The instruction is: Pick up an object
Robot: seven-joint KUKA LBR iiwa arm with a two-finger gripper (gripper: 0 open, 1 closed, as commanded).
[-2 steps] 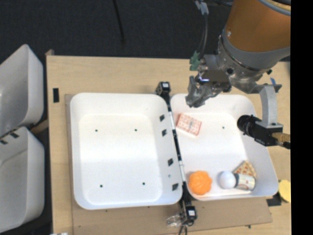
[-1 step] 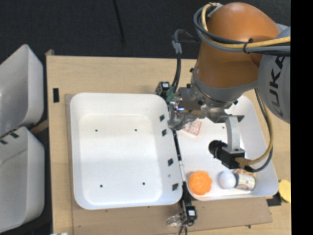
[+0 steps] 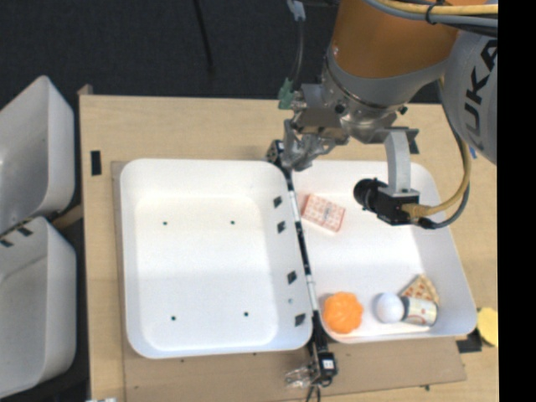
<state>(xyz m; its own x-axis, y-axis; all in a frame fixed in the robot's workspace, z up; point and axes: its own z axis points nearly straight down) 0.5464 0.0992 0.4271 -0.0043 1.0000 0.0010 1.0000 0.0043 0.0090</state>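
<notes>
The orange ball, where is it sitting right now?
In the camera view, the orange ball lies in the right bin, at its near left corner beside the divider between the two bins, with the white ball just to its right.

Bright, even light falls from overhead, and the 2 white bins, left (image 3: 205,258) and right (image 3: 394,241), are close to overexposed, their surfaces washing out with little texture. A soft grey shadow lies across the upper part of the left bin's floor. The background beyond the bench (image 3: 176,124) is nearly black. The arm (image 3: 402,32) near the lens looks soft, with a dull sheen on its orange band.
</notes>
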